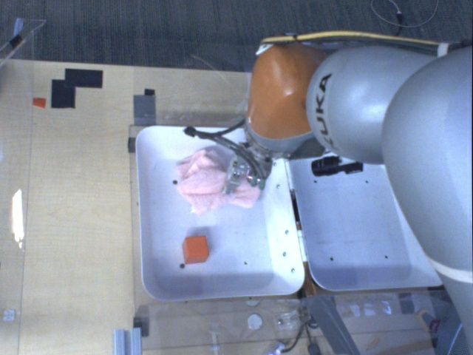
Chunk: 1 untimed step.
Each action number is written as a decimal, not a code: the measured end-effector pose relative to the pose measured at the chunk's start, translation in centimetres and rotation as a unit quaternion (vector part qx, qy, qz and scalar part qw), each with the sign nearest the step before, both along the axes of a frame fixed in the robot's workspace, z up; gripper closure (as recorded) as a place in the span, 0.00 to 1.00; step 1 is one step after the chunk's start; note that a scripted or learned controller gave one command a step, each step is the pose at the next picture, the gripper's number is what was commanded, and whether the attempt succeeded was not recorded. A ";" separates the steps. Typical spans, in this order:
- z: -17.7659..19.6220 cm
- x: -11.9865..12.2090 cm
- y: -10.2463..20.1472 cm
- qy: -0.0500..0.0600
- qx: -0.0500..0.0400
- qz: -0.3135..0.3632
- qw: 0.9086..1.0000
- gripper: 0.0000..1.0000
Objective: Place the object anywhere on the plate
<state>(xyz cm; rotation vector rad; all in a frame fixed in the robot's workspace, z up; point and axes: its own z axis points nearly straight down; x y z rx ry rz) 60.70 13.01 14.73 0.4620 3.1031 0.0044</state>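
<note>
Arm (369, 117): reached in from the right over the left bin (159, 272).
Gripper (244, 174): sat on the pink cloth (203, 180); grip unclear, cannot tell.
Cloth: crumpled in the bin's upper middle.
Orange block (196, 249): lay below the cloth, apart from it.
Right bin (362, 228): beside the left one on the worktop (66, 198).

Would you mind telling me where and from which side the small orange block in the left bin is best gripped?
Grip the orange block across two opposite flat sides, coming straight down from above. It lies flat on the left bin floor, apart from the pink cloth and the walls, so fingers likely fit on either side.
</note>
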 end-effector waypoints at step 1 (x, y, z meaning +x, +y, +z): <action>3.8 1.7 -2.5 -0.002 0.001 -0.160 0.987 1.00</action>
